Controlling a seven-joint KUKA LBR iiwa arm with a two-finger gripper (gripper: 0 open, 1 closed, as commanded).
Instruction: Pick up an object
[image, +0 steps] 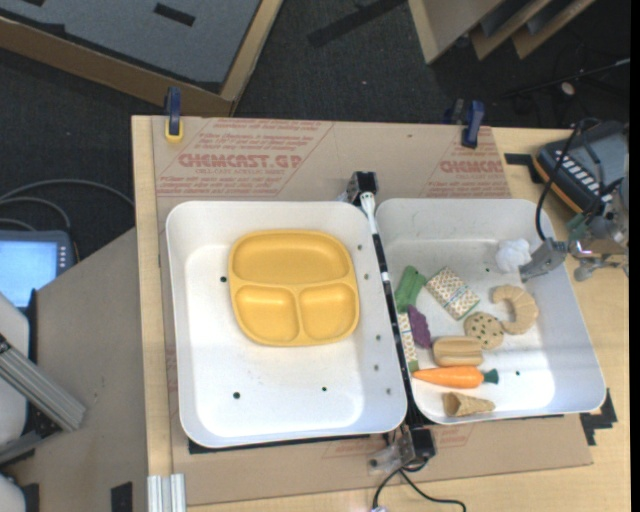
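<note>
While the end effector (545, 262) hovers at the right bin's (560, 385) upper right edge, grip state impossible to tell: best to descend squarely over the carrot (450, 377), lower centre-right of frame, avoiding neighbouring bun (458, 350) and cone (467, 404).

Glossy yellow plastic plate (293, 285) in smooth white plastic bin (200, 380).

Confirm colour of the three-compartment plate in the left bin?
Yellow, plain with no pattern: the divided plastic plate shows clearly in the camera view.
</note>
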